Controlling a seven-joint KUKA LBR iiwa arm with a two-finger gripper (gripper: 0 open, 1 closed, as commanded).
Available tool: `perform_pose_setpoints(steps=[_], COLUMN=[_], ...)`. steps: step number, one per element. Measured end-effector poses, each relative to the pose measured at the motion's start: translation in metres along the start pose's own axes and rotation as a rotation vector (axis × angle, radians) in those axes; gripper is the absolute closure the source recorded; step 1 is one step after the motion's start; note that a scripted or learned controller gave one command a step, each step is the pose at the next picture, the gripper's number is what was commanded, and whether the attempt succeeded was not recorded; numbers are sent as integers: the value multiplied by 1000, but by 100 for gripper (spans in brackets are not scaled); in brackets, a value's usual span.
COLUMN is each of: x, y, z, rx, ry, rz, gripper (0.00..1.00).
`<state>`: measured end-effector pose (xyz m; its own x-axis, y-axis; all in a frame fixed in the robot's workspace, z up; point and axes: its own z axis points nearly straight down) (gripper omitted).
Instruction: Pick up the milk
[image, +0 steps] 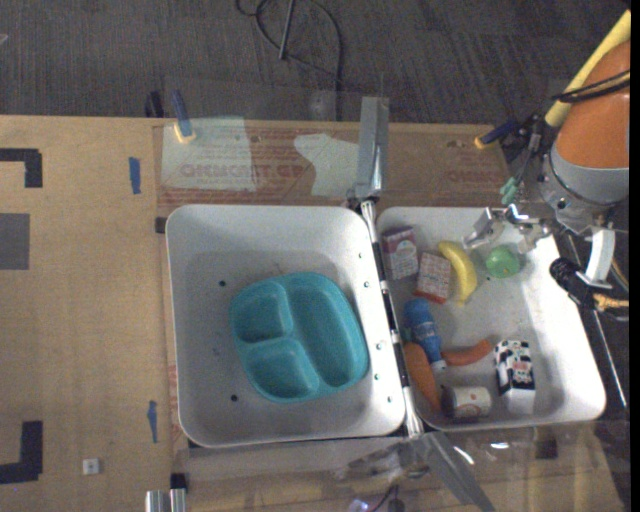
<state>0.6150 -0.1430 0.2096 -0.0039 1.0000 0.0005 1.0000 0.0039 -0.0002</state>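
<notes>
Small white milk carton (514, 373) with black cow patches stands near the right bin's front right corner.

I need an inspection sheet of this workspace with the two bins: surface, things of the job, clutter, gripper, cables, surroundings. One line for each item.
Surface: brown bench bearing two white bins, left bin and right bin.
Job's things: milk carton with black cow spots, upright near the right bin's front right corner, apart from the gripper.
Clutter: teal divided plate in the left bin; in the right bin two small red cartons, banana, green ball, blue bottle, carrot, sausage, small can.
Gripper: gripper over the right bin's back, beside the green ball; nothing seen between its fingers.
Cables: dark cables on the floor.
Surroundings: blue tape and black marks on the bench.
</notes>
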Motion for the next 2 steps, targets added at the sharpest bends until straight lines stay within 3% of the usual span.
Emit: perform_pose_setpoints(steps=[1, 2], x=[-43, -79], y=[-88, -131], z=[41, 118], rx=[-1, -14], ry=[-1, -5], rz=[-365, -661], gripper=[0, 0])
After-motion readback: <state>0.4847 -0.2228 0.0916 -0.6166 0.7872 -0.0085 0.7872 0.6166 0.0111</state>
